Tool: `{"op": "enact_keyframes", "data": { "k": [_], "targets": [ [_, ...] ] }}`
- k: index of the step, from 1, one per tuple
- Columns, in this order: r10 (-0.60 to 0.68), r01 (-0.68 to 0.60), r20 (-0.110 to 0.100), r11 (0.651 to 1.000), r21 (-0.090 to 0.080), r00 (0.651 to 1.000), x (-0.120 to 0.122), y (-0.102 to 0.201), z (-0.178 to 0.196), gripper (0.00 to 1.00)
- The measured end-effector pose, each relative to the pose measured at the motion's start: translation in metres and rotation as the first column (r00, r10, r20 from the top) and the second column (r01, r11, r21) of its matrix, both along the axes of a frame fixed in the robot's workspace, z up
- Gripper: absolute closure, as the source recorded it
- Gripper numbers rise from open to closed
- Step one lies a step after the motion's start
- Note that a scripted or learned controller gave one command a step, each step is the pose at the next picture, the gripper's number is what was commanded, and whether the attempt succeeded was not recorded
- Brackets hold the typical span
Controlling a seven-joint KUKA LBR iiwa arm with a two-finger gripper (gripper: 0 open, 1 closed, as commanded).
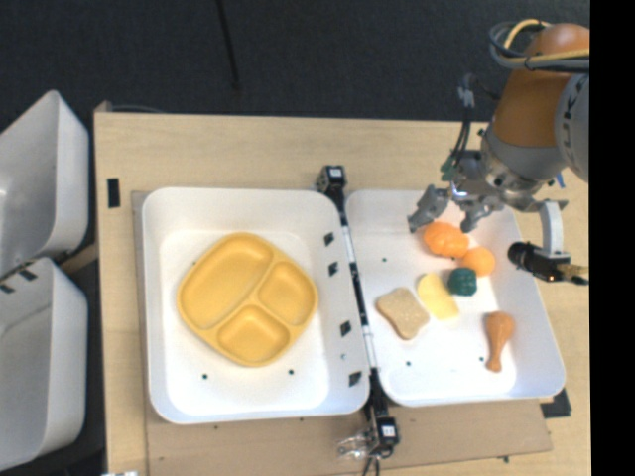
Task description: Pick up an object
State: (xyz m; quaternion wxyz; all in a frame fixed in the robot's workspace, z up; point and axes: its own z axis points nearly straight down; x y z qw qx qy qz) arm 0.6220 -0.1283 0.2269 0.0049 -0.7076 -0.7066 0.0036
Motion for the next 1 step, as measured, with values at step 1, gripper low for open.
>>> {"op": "enact_keyframes", "data": {
  "k": [1],
  "targets": [
    [0.002, -0.002, 0.013, 1.0, -0.001, 1.0, 0.0025, 0.0002, 0.0079, 0.0]
  ]
}}
